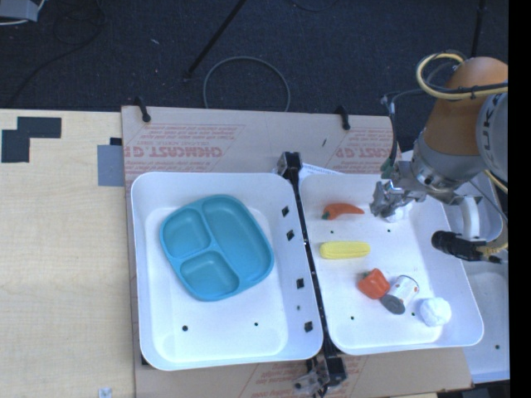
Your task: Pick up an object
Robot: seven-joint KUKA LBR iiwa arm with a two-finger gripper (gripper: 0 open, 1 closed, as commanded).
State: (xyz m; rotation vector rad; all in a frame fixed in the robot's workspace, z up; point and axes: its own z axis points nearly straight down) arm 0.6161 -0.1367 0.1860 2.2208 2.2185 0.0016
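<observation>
A: What is the bench looking like?

B: Two white bins are sitting side by side on a cardboard sheet (216, 143), with pale wood to the left and dark carpet and cables behind. The left bin (158, 338) is holding a blue divided plate (216, 247).

A: And the right bin (465, 330)?

B: At its centre a yellow corn cob (344, 249) is lying flat. An orange carrot (342, 211) with a green tip is lying at 12 o'clock from the corn. At 5 o'clock from it an orange cup (373, 283) is touching a small grey-and-white can (399, 293), and a white ball (433, 311) is resting further towards 4 o'clock.

A: Where is the gripper (390, 201) hanging?

B: At 3 o'clock from the carrot, just beside it, low over the bin floor. Whether its fingers are parted I cannot tell, and nothing is showing between them.
</observation>
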